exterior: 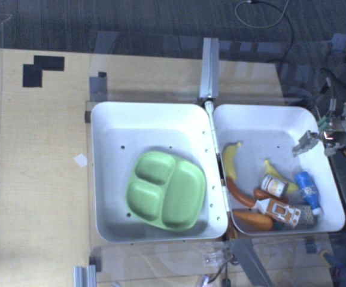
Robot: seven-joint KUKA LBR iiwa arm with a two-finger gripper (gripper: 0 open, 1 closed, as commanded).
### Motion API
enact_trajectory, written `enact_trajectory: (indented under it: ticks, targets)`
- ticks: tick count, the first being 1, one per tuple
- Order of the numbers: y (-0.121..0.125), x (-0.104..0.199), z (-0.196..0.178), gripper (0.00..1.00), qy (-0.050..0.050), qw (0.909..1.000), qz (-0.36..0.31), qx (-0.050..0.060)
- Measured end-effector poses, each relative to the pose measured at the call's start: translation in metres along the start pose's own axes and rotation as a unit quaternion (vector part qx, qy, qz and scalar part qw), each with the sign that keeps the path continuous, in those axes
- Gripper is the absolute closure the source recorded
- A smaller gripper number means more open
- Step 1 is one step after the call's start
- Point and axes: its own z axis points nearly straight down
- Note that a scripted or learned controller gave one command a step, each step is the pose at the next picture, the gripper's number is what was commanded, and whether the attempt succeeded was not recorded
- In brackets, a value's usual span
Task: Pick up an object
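Gripper (pixel 309 142) hangs above right bin (pixel 263 121), near its right wall; fingers spread apart, nothing between them. Objects cluster in bin's lower part, well apart from gripper: banana (pixel 230 159) near left wall, small can (pixel 274 186), blue bottle (pixel 307 190), brown carton (pixel 281 211), orange carrot-like piece (pixel 252 219), red sausage-like piece (pixel 240 193) (exact identity hard to tell). Left bin (pixel 110 136) holds green divided tray (pixel 166 190), lying tilted toward lower right corner. Both bins on wooden bench (pixel 35 160).
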Motion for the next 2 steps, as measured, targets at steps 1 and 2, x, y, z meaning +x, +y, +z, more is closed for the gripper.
enact_trajectory:
  ticks: [1, 2]
  targets:
    - [0.014, 0.008, -0.015, 0.00, -0.001, 0.9965, -0.083, -0.001]
    - [0.021, 0.030, 0.133, 0.00, -0.002, 0.9711, -0.239, -0.005]
